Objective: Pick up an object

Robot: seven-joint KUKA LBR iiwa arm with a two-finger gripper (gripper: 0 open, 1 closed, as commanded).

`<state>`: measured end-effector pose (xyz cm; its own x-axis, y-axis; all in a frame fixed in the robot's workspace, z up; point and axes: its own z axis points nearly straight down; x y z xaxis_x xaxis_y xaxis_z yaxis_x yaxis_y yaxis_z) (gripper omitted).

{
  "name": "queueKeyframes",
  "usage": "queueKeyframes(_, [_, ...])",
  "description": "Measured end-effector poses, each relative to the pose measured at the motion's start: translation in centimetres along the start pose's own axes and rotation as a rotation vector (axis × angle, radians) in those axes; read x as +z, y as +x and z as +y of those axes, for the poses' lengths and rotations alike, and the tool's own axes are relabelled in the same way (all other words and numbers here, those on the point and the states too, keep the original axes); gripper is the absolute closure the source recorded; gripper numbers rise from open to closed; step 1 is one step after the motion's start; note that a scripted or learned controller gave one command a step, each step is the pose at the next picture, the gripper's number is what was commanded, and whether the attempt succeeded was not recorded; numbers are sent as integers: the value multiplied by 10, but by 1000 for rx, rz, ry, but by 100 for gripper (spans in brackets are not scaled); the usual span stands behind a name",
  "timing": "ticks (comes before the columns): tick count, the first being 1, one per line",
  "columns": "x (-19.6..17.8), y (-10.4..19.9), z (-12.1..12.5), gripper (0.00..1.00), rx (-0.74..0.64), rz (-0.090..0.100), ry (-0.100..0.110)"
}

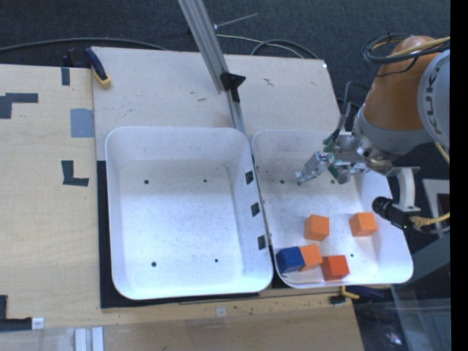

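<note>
Though its fingers blur, hand [313, 169] hangs above blocks [316, 227].

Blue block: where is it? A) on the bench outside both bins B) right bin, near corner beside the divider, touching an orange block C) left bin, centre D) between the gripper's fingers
B. The blue block lies in the right bin at its near edge by the wall shared with the left bin, pressed against an orange block; the gripper hangs farther back over the bin floor.
</note>
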<state>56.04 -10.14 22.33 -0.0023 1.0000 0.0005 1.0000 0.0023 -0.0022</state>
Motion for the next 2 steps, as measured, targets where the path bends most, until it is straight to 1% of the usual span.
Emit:
queueKeyframes(1, [118,-47,-9,0,4,-1,8])
queueKeyframes(2, [133,-37,-59,0,3,2,6])
